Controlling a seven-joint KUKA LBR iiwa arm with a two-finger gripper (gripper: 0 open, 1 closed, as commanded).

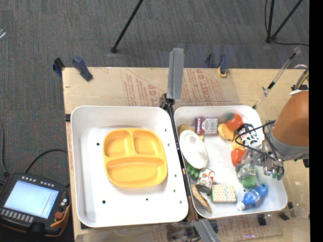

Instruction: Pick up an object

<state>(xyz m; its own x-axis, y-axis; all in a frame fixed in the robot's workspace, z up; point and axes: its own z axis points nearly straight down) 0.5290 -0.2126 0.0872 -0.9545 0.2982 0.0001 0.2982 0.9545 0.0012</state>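
Gripper (248, 171) low in right bin (222, 111); claw state: cannot tell.
Bottle (252, 197) nearby looks light, slippery; grasp mid-body.

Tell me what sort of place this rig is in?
Probably a robotics lab: a teach pendant lies on grey carpet, tripod legs stand behind the bench, and two white bins sit clamped on a plywood board.

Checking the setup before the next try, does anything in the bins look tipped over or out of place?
The white plate leans tilted against the right bin's left wall rather than lying flat. The yellow tray sits slightly askew in the left bin. No spills stand out.
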